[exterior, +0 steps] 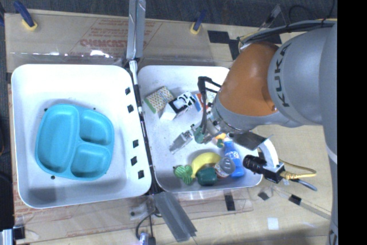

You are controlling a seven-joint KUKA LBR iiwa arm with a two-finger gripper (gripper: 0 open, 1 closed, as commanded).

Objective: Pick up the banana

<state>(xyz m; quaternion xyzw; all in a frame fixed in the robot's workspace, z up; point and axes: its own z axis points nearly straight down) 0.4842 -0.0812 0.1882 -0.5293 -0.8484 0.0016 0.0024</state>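
The yellow banana [205, 161] lies near the front edge of the right bin [166, 178], wedged between small green items and a blue bottle. My gripper [191, 137] hangs low over the middle of that bin, just above and to the left of the banana, and seems apart from it. The grey and orange arm [258, 89] covers the bin's right side. Nothing can be seen held in the gripper.
A green toy [183, 171], a dark green item [207, 178] and a blue bottle [230, 158] crowd the banana. A checkered box [159, 99] and a black-and-white object [183, 103] lie at the bin's back. The left bin [34, 192] holds a blue divided plate [74, 140].
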